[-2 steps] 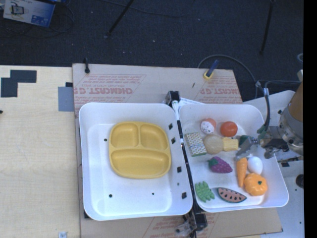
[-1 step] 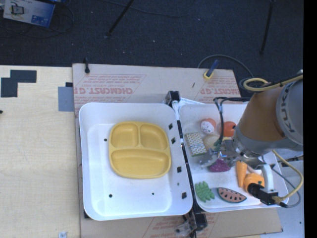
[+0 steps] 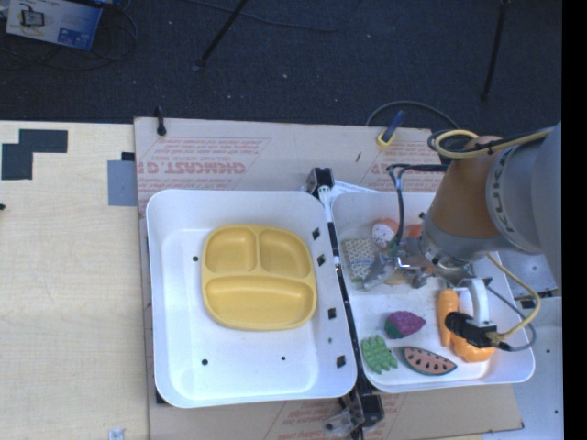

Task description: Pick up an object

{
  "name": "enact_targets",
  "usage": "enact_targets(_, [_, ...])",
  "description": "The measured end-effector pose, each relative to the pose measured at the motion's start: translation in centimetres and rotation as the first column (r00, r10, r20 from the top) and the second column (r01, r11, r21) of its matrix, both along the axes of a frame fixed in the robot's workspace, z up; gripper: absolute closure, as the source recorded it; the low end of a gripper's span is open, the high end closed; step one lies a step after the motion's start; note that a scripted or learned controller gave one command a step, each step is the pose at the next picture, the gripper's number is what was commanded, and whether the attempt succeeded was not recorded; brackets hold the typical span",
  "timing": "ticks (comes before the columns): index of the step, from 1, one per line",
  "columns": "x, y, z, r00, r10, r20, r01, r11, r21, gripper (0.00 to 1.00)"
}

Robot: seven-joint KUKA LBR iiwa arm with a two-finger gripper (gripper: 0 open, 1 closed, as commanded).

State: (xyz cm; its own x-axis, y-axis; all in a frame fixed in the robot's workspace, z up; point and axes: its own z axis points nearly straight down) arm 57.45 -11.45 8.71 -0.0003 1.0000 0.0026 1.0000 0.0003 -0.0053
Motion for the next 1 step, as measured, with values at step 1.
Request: enact_targets(1, [-6.84, -2.33, 0.25, 1.000, -0.003, -0.002, 0.003, 1.000, 0.001, 0.00])
